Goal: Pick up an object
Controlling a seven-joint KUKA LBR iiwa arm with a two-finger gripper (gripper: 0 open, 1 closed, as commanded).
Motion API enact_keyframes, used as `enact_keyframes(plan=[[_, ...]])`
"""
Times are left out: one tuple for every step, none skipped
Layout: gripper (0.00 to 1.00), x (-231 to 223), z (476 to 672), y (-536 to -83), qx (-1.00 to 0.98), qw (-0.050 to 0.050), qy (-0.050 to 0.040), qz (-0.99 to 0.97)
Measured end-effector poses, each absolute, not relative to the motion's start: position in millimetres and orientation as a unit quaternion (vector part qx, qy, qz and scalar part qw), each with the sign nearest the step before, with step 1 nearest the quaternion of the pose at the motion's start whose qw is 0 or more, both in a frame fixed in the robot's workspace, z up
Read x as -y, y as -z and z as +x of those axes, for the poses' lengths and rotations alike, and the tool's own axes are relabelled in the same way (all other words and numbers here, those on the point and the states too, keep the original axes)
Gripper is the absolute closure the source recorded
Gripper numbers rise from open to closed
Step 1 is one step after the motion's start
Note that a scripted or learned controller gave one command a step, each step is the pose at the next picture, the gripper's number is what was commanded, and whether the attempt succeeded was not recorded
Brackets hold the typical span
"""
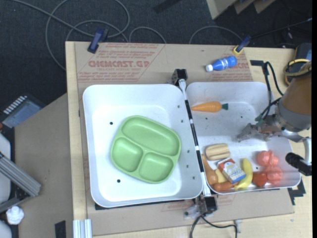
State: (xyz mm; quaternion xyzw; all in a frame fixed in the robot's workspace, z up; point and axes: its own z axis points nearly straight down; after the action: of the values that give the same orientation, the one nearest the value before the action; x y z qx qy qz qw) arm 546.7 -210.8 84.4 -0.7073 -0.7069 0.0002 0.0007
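Two white bins are seen, a left bin [99,133] and a right bin [237,90]. One green tray [145,149] with three compartments is counted in the left. In the right are counted one carrot [207,107], one bun [217,151], one banana [246,174], one small carton [233,171] and one pink fruit cluster [270,165]. One blue bottle [222,64] is seen on the bench.

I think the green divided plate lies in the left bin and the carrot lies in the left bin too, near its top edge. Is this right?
Not quite. The camera view shows the carrot in the right bin, near its top edge. The green divided plate does lie in the left bin.
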Motion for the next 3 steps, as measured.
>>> enact_keyframes(plan=[[0.00, 207, 491.7, -84, 0.707, 0.000, -0.0002, -0.707], [0.00, 142, 581.1, -85, 0.708, -0.001, 0.0011, -0.706], [0.00, 151, 502.3, -84, 0.707, 0.000, -0.0007, -0.708]])
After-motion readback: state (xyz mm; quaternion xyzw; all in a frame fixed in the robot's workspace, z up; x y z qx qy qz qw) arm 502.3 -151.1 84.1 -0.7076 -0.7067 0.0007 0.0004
